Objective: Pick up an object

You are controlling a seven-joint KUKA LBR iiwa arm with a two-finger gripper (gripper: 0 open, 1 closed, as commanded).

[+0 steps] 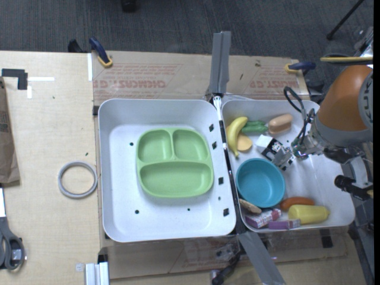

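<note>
My gripper (pixel 279 152) hangs low in the right bin (pixel 332 177), just above the rim of a blue bowl (pixel 261 184) and right of a yellow banana (pixel 235 135). A green item (pixel 256 126) and a tan bun (pixel 280 123) lie behind it. Along the bin's front edge sit an orange piece (pixel 297 202), a yellow piece (pixel 310 214) and a pink packet (pixel 268 221). I see nothing clearly held by the gripper. The arm's orange band (pixel 350 100) covers the bin's far right corner.
The left bin (pixel 113 177) holds a green divided plate (pixel 175 162). On the bench to the left lie a grey tape ring (pixel 78 179), scissors (pixel 9 251) and a brown bag (pixel 7 141). A blue clamp (pixel 101 52) grips the cardboard behind the bins.
</note>
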